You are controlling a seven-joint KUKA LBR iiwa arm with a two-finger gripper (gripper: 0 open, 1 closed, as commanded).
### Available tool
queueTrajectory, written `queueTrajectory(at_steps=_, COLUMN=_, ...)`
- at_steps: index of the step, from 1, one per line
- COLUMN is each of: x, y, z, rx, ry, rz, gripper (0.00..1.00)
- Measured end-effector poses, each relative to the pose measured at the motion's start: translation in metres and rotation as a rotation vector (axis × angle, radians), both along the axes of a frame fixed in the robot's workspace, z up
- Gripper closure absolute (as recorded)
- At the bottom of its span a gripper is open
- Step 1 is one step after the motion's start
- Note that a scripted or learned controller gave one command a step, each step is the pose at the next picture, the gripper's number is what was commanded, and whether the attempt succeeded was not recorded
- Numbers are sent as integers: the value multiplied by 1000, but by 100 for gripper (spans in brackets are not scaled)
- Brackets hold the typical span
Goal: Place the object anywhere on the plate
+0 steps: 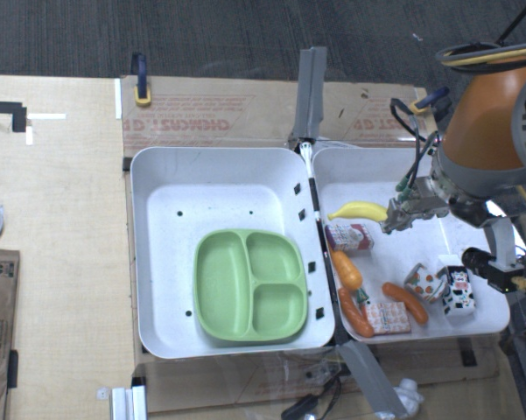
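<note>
1. Banana (pixel 359 210): yellow, lying flat on the floor of the right bin (pixel 499 324), in its upper-left part. Its long axis runs left to right across the bin, bowed gently upward in the middle. One tip points at the divider between the bins, the other at the gripper.
2. Gripper (pixel 401 217): at the banana's right end, just beside it or touching it. Whether it is released or clamped cannot be told.
3. Red-and-white carton (pixel 350 236): just below the banana, same bin.
4. Orange toy vegetable (pixel 347 271): below the banana, past the carton.
5. Red sausage (pixel 406 303), a flat packet (pixel 387 317) and a cow-patterned carton (pixel 458 290): well below and right of the banana.
6. Left bin (pixel 157 234): left of the banana, across the divider. It holds a green three-compartment plate (pixel 249 284), well apart from the banana.
</note>
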State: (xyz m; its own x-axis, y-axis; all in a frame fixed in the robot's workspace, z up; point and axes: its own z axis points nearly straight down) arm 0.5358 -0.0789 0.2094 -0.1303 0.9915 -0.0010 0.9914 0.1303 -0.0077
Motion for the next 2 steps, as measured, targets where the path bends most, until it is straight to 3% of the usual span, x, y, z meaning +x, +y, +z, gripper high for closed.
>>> queueTrajectory(at_steps=1, x=82, y=22, z=49, rx=0, ry=-1, rz=124, gripper=100)
queueTrajectory(at_steps=2, x=113, y=50, z=-11, rx=1, ry=1, rz=146, gripper=100)
